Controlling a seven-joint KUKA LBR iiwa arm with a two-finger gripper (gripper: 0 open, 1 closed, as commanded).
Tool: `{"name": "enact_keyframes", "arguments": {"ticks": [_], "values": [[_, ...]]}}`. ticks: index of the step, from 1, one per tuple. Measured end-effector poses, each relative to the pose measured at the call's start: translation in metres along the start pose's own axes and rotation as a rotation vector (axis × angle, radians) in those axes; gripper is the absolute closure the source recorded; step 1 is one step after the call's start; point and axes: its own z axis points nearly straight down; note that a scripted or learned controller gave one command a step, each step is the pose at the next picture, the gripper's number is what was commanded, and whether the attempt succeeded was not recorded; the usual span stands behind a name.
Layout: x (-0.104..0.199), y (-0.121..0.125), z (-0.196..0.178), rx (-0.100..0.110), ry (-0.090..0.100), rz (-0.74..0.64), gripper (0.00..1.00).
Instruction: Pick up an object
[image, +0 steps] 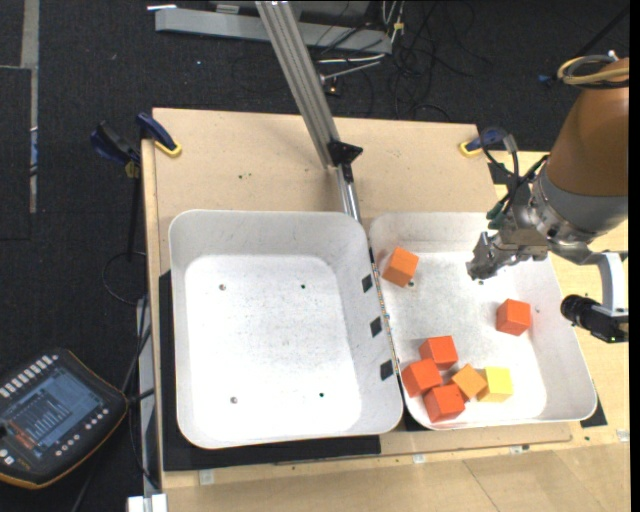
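Two white bins (270, 225) are being seen; six blocks (438, 351) are being counted: three red-orange, two orange, one yellow.

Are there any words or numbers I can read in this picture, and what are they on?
No words or numbers can be read anywhere.
The handheld controller beside the bench has a lit screen with lines on it, too small and blurred to read.
The blocks, like the yellow block, and the white bins show no writing.

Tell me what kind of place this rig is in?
Most likely a robotics lab test cell, not a home or shop. A wooden bench clamped at its corners bears two white bins, the right one with coloured blocks; a teach pendant lies on the dark floor, and cables trail behind.
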Motion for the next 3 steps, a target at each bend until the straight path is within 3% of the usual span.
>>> {"name": "enact_keyframes", "arguments": {"ticks": [2, 3], "values": [[0.114, -0.019, 0.015, 0.005, 0.003, -0.006, 1.0], [0.157, -0.021, 0.028, 0.006, 0.002, -0.004, 1.0]]}}
